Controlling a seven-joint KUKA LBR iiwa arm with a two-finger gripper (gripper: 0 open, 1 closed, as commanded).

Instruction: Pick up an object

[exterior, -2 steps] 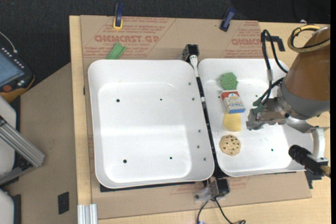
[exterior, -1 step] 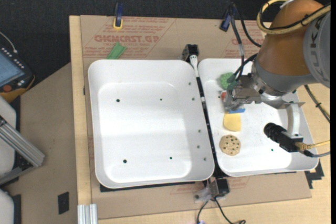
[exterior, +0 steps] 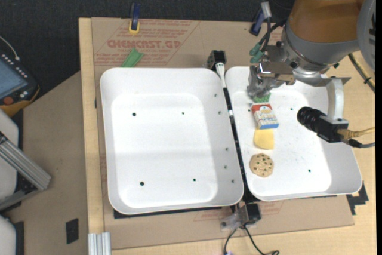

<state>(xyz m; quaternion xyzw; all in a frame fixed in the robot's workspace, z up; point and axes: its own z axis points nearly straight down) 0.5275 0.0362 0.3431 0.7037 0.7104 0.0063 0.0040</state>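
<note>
The small red, white and blue carton (exterior: 265, 116) lies just at six o'clock of the tool (exterior: 260, 91), whose opening I cannot tell.

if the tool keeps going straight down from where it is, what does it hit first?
Most likely the right bin's floor, just behind the small carton. The tool points down beside the carton's far end; height is unclear, so it may clip that end.

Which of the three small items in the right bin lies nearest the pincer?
The small carton, with its red top and blue base, just below the pincer. The yellow piece and the round cookie lie farther down.
</note>
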